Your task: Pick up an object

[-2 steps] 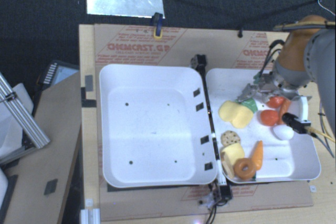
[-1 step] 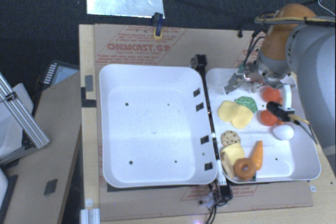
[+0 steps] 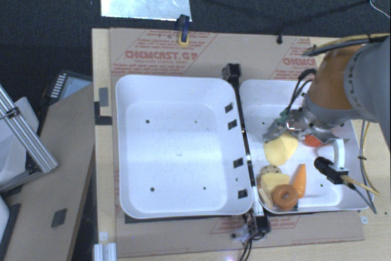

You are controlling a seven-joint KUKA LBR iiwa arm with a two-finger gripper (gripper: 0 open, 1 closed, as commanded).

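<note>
My gripper (image 3: 278, 130) hangs low over the right bin (image 3: 259, 101), near its left wall. Directly below and touching its tip in the image is a pale yellow rounded object (image 3: 281, 150); whether it is gripped I cannot see. A small red object (image 3: 311, 141) peeks out just right of the gripper, partly hidden by the wrist. Toward the bin's front lie an orange carrot (image 3: 299, 178), an orange-brown ring (image 3: 284, 195) and a second yellow piece (image 3: 272, 181), packed close together.
The left bin (image 3: 131, 131) lies beside the right one, with a black-clipped divider (image 3: 240, 131) between them. Both bins rest on a cardboard sheet (image 3: 159, 52). The grey arm (image 3: 360, 79) covers the right bin's far right part.
</note>
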